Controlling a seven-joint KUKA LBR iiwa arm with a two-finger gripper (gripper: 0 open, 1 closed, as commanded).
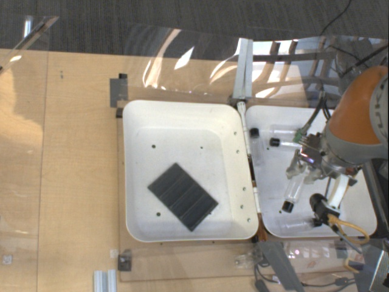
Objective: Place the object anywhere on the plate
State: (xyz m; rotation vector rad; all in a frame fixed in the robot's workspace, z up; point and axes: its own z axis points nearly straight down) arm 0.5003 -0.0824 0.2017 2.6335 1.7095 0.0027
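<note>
1. Over the bin on the view's right [265,222], my wrist hangs low among a few clear tubes with black caps. My arm [364,108] blocks much of what lies under it.
2. I cannot tell whether my jaws are released or clenched, as the wrist hardware and glare hide them. I see nothing clearly held between them.
3. The thing I must move is, I judge, one of those tubes. One clear tube [293,190] lies just beside my wrist with its cap toward the near wall. A second tube [285,140] lies nearer the far wall. Neither is on the plate.
4. The plate [182,196], dark, ribbed and set at an angle, lies in the left bin [182,106], well apart from the tubes and across the divider between the bins.
5. What could go wrong from here:
   - A round, smooth tube may roll or squirt out as I close on it, leaving me with nothing.
   - Closing near one end could tip the tube so that it slips out during the carry.
   - Carrying too low could knock it against the bin walls at the divider.
   - Released from too high, it may roll off the plate onto the bin floor, though the ribs may help check it.
   - Transparency and reflections make its true position hard to judge.
</note>
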